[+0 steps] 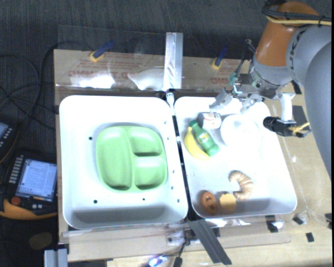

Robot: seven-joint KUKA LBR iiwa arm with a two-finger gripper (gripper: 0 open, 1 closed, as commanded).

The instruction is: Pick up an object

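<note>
The pick has not been made yet, as far as this view shows: everything lies on the floor of its bin and nothing is lifted. The right bin (278,166) holds a green bottle (205,138) with a white cap lying across a banana (194,146) near its upper left corner, a croissant (242,184) lower down, and a brown doughnut (207,201) beside a tan block (227,202) at the front wall. The left bin (78,149) holds a green divided tray (132,156). The gripper (234,100) hangs over the far edge of the right bin, just up and to the right of the bottle's cap — near it, but I cannot tell whether it touches. Its pale fingers seem to splay apart with nothing between them, so it reads as spread and empty. What is left, in my judgement, is nearly the whole job — choosing a target, most likely the bottle close by, coming down on it, closing, and lifting it off the floor.
</note>
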